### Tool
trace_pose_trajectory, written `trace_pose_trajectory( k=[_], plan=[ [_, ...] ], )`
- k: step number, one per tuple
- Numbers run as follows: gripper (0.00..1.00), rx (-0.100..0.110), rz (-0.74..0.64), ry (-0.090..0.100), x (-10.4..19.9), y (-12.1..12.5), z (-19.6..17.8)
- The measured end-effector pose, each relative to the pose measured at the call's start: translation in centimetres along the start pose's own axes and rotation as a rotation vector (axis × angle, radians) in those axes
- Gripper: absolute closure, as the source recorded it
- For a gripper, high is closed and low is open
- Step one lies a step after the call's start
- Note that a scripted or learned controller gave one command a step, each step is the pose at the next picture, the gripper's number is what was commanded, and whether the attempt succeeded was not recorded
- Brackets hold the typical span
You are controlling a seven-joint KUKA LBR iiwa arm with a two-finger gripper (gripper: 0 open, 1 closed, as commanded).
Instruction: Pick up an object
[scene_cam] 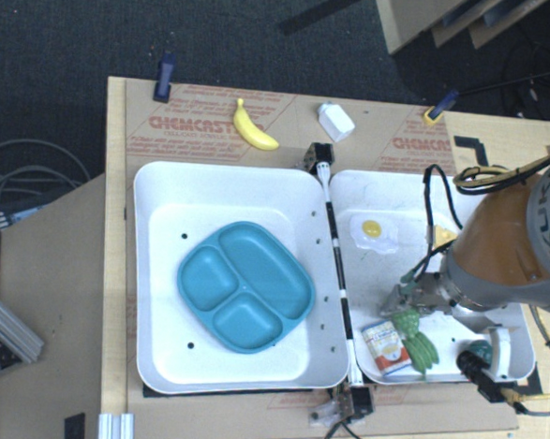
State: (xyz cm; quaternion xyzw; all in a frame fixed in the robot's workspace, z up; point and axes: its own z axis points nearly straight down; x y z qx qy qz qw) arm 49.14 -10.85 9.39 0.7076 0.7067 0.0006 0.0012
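While your arm [503, 249] leans over the right bin [398, 199], its claw [410, 298] hangs just above the green toy [415, 338] at the near side; you can't tell the claw's state. Blue tray [244, 285] fills the left bin [164, 197].

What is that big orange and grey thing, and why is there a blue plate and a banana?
That is a robot arm, seen by a camera looking down from above. It reaches in from the right over two white trays. The left bin holds a blue divided plate. In the right bin its gripper hangs just above a green toy, beside a small packet and a fried-egg toy. I cannot tell if it holds anything. The toy banana lies outside, on the cardboard behind the trays.
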Motion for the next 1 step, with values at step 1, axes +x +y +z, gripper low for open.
trace_pose_trajectory(
  k=[1],
  plan=[
    [1.00, 0.002, -0.002, 0.002, 6.88, 2.88, -9.07]
  ],
)
